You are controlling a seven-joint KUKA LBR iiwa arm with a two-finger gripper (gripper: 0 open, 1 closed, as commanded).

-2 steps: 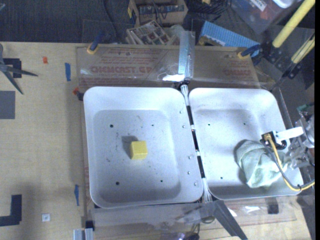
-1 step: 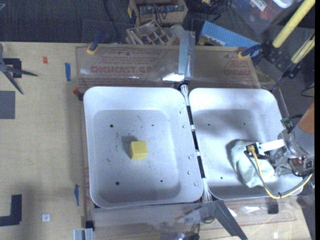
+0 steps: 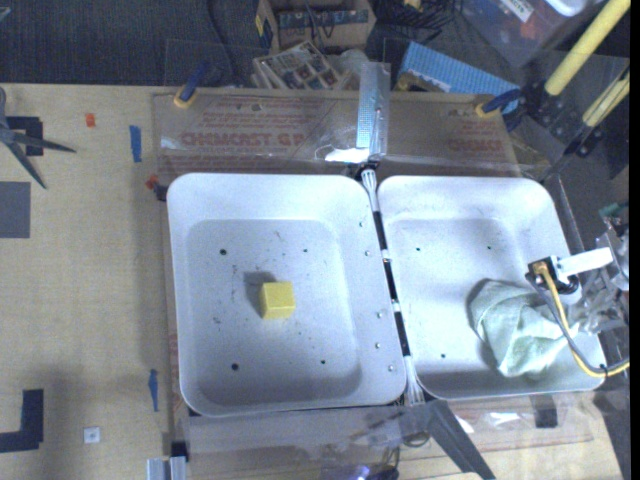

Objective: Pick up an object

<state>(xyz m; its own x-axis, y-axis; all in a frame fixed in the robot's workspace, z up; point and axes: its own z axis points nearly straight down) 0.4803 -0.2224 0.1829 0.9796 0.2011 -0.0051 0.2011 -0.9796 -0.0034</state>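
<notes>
Green cloth [image 3: 515, 330] lies in the right bin [image 3: 450, 213], a yellow block [image 3: 278, 299] sits in the left bin [image 3: 205, 218], and I cannot tell if the fingers [image 3: 592, 306] beside the cloth are open.

You have two shallow white bins side by side on the bench [image 3: 80, 298]. In the left bin [image 3: 200, 213] a small yellow block [image 3: 278, 299] sits near the middle, well apart from every wall; in the right bin [image 3: 450, 213] a crumpled pale green cloth [image 3: 512, 330] lies toward the near right corner; the gripper [image 3: 598, 306] is over that bin's right rim, just beside the cloth; whether they touch, you cannot tell.
</notes>
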